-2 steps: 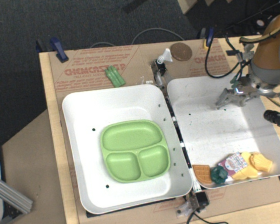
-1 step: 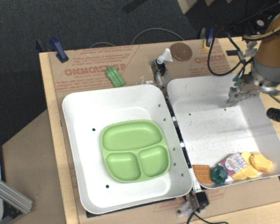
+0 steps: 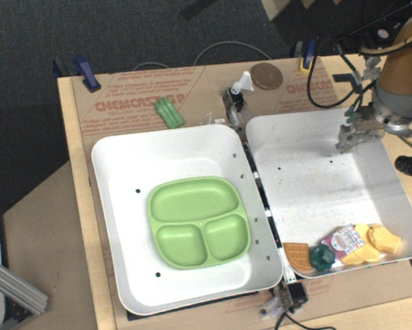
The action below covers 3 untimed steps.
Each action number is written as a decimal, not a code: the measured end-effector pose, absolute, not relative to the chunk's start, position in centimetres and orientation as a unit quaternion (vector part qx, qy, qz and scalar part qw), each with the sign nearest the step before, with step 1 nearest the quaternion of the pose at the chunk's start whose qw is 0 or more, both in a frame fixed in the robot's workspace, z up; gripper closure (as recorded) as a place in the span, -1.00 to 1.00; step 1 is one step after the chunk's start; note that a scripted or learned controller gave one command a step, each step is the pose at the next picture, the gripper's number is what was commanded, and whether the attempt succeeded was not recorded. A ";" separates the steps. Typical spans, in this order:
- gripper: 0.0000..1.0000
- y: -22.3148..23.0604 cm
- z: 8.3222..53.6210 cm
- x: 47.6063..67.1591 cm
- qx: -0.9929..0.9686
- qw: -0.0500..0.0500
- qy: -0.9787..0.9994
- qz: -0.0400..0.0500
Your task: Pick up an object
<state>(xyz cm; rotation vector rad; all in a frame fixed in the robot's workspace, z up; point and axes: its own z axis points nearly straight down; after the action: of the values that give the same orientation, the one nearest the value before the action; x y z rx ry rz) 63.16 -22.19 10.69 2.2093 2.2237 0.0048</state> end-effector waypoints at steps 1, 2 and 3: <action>1.00 -22.2 11.7 63.2 0.704 0.005 0.710 0.002; 1.00 -22.2 12.8 63.3 0.704 0.007 0.710 0.002; 1.00 -22.4 8.2 57.0 0.708 -0.003 0.706 -0.002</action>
<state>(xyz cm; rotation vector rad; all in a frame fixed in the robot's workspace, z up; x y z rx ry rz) 56.99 -22.41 8.19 2.2292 2.2231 -0.0054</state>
